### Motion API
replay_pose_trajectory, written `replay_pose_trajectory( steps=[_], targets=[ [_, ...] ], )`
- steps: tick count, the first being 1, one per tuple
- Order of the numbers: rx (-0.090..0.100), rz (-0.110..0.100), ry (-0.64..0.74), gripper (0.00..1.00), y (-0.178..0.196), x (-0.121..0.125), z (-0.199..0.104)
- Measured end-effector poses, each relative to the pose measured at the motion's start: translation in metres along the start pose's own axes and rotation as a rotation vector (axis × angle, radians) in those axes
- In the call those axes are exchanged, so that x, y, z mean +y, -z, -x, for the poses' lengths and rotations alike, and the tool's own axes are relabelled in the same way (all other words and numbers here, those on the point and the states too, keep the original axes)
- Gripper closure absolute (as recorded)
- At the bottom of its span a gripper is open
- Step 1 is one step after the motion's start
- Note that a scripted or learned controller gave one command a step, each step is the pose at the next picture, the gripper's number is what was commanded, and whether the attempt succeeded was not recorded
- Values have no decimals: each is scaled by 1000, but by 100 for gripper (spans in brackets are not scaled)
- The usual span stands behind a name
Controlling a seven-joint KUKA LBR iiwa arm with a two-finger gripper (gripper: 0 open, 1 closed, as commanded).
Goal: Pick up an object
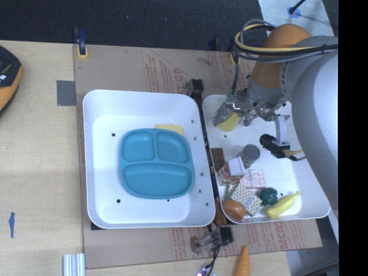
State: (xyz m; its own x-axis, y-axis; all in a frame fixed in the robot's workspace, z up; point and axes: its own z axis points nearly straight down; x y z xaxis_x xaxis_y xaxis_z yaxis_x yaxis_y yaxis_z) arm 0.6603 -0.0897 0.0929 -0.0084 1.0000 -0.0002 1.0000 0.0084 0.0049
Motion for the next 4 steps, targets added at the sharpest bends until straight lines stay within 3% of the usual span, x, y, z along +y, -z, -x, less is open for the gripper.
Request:
replay_pose_trajectory(
  steps=[1, 3, 4],
  targets=[
    [-3, -5, -9, 0, 0, -5, 56],
    [-1, -7, -6, 0, 0, -4, 53],
    [1, -15, -5, 0, -1, -70, 45]
  ],
)
